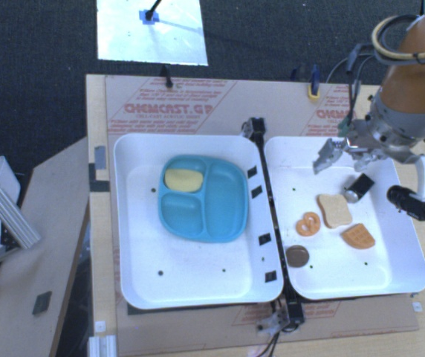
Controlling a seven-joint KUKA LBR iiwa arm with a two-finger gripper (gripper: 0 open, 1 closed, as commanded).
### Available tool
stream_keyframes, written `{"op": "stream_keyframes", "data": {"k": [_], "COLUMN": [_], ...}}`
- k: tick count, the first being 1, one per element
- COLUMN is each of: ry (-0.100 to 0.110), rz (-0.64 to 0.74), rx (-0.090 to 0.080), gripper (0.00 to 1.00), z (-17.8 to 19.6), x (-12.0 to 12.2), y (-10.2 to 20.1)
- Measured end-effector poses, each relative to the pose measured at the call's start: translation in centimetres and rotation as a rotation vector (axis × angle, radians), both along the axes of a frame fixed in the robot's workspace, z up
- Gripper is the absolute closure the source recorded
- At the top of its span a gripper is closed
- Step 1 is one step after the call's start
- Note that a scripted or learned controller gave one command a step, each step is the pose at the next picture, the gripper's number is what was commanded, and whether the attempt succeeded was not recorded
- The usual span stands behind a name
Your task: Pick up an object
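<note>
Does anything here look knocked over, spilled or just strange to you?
Nothing stands out. The blue divided plate sits flat in the left bin, with a yellow piece in one compartment. The toast slice, pretzel, waffle-like piece and brown disc lie apart in the right bin.

The arm (413,73) is cut off by the picture's right edge and top edge, so its upper links are out of sight. Its wrist covers part of the right bin's (346,277) far right corner. The gripper (344,160) is too small and blurred to read. At the picture's left edge, a metal rail (3,210) is cropped.
</note>
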State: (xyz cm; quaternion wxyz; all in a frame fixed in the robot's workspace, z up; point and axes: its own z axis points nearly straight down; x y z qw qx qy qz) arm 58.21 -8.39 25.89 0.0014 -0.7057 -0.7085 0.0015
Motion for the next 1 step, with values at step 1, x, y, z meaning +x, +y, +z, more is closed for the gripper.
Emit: {"op": "stream_keyframes", "data": {"k": [1], "ry": [0.002], "rz": [-0.002], "rx": [0.001], "gripper": [0.00], "z": [-5.92], "x": [-0.81], "y": [0.26]}}
